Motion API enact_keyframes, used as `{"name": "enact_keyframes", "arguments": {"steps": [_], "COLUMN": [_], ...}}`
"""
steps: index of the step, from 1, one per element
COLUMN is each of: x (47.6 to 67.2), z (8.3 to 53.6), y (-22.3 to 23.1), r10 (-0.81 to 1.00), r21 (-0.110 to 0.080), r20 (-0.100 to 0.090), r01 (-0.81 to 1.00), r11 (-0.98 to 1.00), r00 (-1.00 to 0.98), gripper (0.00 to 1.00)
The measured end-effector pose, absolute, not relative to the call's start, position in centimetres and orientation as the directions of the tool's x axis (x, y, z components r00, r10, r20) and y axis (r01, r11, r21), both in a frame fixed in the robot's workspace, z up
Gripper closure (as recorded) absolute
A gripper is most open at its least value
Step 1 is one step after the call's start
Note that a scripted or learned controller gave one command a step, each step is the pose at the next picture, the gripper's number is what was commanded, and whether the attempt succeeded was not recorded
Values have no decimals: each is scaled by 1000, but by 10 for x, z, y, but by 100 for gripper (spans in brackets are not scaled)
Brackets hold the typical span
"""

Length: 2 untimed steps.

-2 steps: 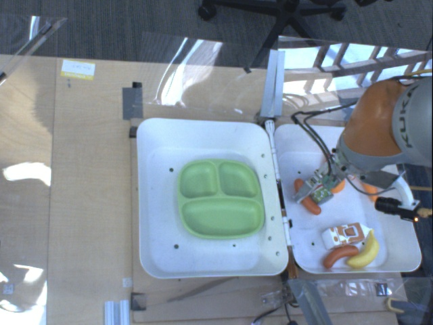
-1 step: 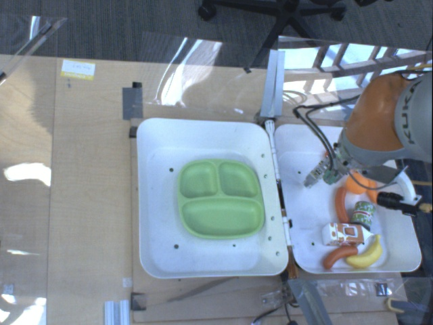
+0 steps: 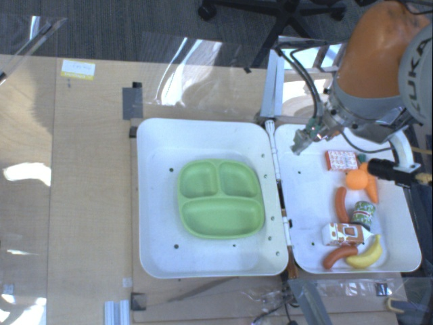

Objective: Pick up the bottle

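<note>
Nearest your lens was the grey arm with its broad orange band (image 3: 379, 42), bulking large in the upper right of the frame. From there, reading across from the left, you had bare pale wooden bench (image 3: 74, 181) with a small yellow label (image 3: 78, 68) at the upper left.

Next came the left shallow white bin (image 3: 152, 249) in the middle of the frame, and in it lay a light green plastic tray with three compartments (image 3: 220, 198), flat and roughly centred.

The right shallow white bin (image 3: 304, 242) sat just beside it, their rims meeting. The two-finger gripper (image 3: 302, 139) hung over this bin's upper left corner, apart from the objects. Whether the claw was apart or together you could not tell at that angle.

To the right of it lay a small red and white carton (image 3: 341, 160), and below that an orange toy carrot (image 3: 362, 181). A red toy sausage (image 3: 340, 204) lay upright in the frame just beside a small green-labelled container (image 3: 363, 213), which looked to be the bottle, near the bin's middle right, well apart from the claw. Under it you saw a white and brown little box (image 3: 345, 233), then a second red sausage (image 3: 336, 256) touching a yellow toy banana (image 3: 366, 254) at the lower right.
</note>
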<state>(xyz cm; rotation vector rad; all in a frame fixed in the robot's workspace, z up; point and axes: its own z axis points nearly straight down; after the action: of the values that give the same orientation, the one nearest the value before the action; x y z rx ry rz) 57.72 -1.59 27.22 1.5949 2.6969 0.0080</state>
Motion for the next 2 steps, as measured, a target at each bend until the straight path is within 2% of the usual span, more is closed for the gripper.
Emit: {"name": "enact_keyframes", "arguments": {"steps": [1, 2], "x": [607, 626], "z": [250, 322], "y": [113, 214], "r10": [733, 680], "r21": [7, 11], "r20": [-4, -5], "r01": [733, 680], "r11": [681, 733], "r00": [-681, -733], "gripper": [100, 100]}}
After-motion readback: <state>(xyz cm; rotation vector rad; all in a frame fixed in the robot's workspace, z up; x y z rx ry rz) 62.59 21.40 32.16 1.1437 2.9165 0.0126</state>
